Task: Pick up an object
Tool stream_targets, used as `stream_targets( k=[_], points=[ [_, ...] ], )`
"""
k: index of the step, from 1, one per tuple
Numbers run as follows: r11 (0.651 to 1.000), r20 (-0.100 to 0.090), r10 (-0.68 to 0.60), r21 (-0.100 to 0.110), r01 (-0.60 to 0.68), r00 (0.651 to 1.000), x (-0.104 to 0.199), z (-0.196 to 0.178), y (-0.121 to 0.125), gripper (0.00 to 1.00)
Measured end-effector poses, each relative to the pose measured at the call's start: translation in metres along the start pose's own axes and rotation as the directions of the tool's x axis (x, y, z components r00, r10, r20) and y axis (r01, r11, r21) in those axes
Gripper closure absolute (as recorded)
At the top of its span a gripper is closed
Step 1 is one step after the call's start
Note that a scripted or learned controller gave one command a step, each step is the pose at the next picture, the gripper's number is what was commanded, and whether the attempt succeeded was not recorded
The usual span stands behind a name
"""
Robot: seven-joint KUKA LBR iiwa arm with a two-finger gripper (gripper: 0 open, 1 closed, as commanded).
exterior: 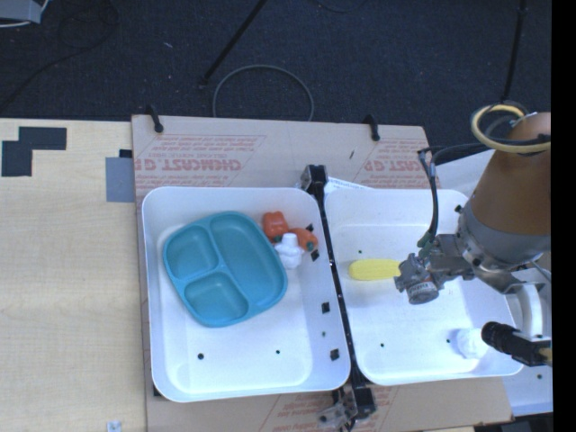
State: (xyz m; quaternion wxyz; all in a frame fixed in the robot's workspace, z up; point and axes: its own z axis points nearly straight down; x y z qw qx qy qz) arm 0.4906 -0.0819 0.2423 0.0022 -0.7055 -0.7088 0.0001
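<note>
Overhead, my single camera looks down at a slant on two shallow white bins side by side on a cardboard-lined bench. At lower left of the frame sits the left bin point(180, 367), holding a teal divided plate point(223, 266) with three compartments. Just beside the plate's upper right edge, near the divider between the bins, lie an orange toy point(274, 225) and a small white object point(289, 252), touching or nearly touching each other. At centre right sits the right bin point(405, 349). A yellow object point(373, 269), long and banana-like, lies flat near that bin's middle left. My arm enters from the right edge, its orange band at upper right. The gripper point(419, 283) hovers just beside the yellow object's right end; I cannot tell how its claw is set. Another small white object point(468, 342) rests in the bin's lower right corner
</note>
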Motion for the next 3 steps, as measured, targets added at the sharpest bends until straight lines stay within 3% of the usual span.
stream_targets(
  k=[3],
  points=[
    [1.0, 0.001, -0.001, 0.001, 0.001, 1.0, 0.157, 0.005, 0.0, 1.0]
  ],
)
